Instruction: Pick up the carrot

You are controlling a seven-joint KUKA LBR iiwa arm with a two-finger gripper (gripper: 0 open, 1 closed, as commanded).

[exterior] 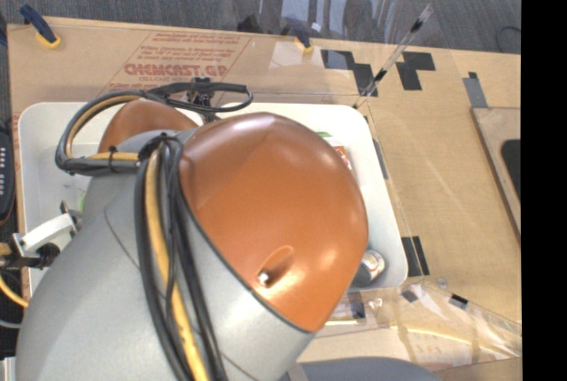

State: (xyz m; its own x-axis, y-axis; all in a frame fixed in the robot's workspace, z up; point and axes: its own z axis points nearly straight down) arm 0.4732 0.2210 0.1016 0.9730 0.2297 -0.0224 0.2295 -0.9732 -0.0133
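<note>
Grey-and-orange arm hiding white bin

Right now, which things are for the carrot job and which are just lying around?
For the job:
- grey and orange arm, leaning over the bin
- white bin
- orange bit peeking out by the arm, maybe the carrot; too covered to tell

Just lying about:
- yellow clamp
- cardboard with red print
- clear plastic sheet
- black tape marks

Grey arm w/ orange band is looming close under cam, black cables running along it, bending over bench.
</note>
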